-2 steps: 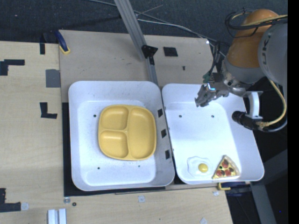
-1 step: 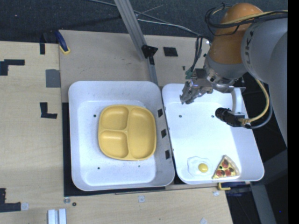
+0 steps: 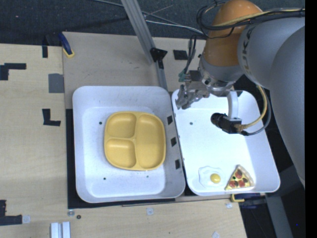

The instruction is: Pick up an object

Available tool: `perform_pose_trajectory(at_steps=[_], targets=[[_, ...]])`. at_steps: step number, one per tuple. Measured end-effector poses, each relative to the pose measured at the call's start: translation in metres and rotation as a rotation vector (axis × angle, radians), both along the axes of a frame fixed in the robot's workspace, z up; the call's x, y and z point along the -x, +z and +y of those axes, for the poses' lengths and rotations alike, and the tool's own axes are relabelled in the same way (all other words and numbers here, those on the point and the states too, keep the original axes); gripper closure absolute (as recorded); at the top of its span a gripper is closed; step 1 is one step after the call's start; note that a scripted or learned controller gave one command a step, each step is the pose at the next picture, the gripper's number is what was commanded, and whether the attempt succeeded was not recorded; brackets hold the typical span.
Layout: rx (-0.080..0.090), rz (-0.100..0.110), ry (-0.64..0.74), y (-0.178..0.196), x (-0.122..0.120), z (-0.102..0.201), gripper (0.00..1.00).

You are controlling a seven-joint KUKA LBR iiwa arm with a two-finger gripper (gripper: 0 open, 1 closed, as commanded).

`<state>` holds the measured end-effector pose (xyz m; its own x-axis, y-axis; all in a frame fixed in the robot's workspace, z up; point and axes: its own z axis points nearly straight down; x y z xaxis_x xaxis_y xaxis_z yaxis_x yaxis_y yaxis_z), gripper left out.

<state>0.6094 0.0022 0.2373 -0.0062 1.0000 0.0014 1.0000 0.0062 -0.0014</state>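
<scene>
Taking the pizza slice (image 3: 240, 178) as the likeliest pick: lying flat at the near right corner of the right bin (image 3: 208, 143), just right of the egg (image 3: 210, 176) and apparently not quite touching it, though hard to be sure at this size. Pointing its tip toward the far side, with the broad crust edge close to the bin's near rim; running its long axis near to far, leaning slightly left at the tip.

Hovering well apart from it: the gripper (image 3: 185, 99), up at the far left corner of the same bin, close to the rim. Not managing to tell from this slanted view whether it is open or closed, and seeing nothing clearly held in it.

Judging the step in hand as the approach, with the grasp not yet made. Doing it well probably means travelling near and right across the bare bin floor, centring over the slice's middle instead of its thin tip, and closing across the narrow width, that is, left to right, square to the long axis. Keeping clear of the egg on the left and the bin wall on the near side, since a flat, low piece this close to a rim is leaving little room. Descending fully to the floor before closing, as a shallow grip is likely slipping off.

Sitting apart in the left bin (image 3: 89, 133): a yellow plate (image 3: 134, 141).
</scene>
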Motion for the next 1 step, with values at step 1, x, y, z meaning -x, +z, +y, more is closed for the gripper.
perform_pose_trajectory(at_steps=[1], targets=[[0.001, 0.002, 0.000, -0.0132, 0.0066, 0.0598, 1.00]])
